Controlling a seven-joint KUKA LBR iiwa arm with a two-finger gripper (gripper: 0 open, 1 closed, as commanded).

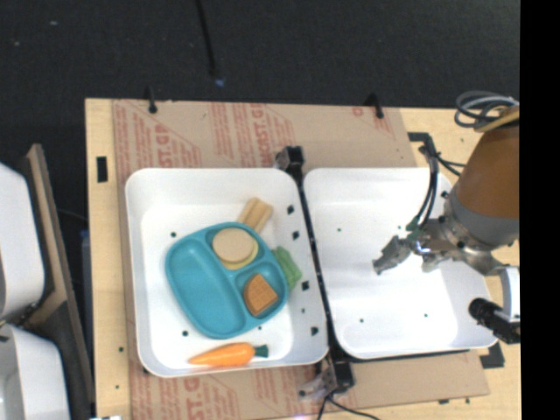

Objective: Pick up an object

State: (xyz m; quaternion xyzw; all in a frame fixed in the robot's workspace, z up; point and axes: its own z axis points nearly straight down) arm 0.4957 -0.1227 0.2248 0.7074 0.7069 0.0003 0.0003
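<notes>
Gripper [404,254] hangs over the right bin [385,322], its opening impossible to tell.
All pickable things lie in the left bin [140,234]: a blue tray [197,296] bearing 2 biscuits, a carrot [229,354] below it; the arm reaches from the right.

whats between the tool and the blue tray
In the camera view: bare white bin floor, then the divider where the bins meet, between the tool and blue tray.

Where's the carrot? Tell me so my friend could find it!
Look in the left white bin, where the blue tray sits. Below the tray, by the bin's near edge, lies the carrot. It's the long orange thing with a green end, outside the tray.
</notes>
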